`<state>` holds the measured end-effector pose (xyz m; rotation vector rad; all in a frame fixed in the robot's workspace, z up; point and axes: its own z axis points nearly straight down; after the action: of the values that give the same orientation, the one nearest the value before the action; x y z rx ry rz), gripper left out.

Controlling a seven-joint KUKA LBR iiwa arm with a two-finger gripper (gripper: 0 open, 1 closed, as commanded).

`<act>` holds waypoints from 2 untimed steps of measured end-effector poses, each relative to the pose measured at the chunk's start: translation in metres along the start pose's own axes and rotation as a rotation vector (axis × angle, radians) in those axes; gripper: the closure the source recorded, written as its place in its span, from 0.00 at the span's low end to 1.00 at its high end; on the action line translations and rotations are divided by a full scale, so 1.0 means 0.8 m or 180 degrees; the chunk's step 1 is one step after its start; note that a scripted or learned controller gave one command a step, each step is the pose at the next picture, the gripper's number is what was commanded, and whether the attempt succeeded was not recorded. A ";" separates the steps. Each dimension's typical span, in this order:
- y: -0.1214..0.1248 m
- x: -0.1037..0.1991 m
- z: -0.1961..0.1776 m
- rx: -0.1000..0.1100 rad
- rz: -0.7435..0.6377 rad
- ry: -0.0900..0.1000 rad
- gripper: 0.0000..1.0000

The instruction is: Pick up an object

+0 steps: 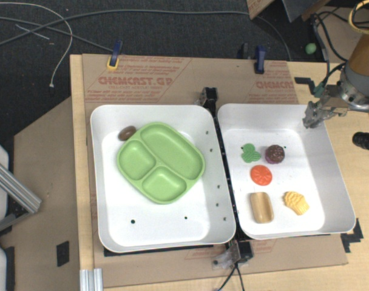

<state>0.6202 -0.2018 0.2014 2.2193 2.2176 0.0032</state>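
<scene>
L bin (111, 223): green tray (161, 161), brown item (127, 133) at its upper-L edge. R bin (330, 180): green piece (250, 153), purple (274, 154), red (261, 175), tan (261, 207), yellow (296, 202). Gripper (313, 115) over R bin's upper-R rim.

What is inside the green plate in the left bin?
The green plate shows three bare compartments. A small brown thing lies outside it, beside its upper left rim. Whatever lies under the plate is covered.
</scene>
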 end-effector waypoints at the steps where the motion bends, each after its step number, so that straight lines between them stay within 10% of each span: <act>1: 0.001 0.000 -0.042 0.0002 -0.0005 0.0001 1.00; 2: -0.002 0.058 -0.031 0.0020 -0.0009 0.0008 1.00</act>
<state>0.6188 -0.1555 0.2260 2.2205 2.2252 -0.0007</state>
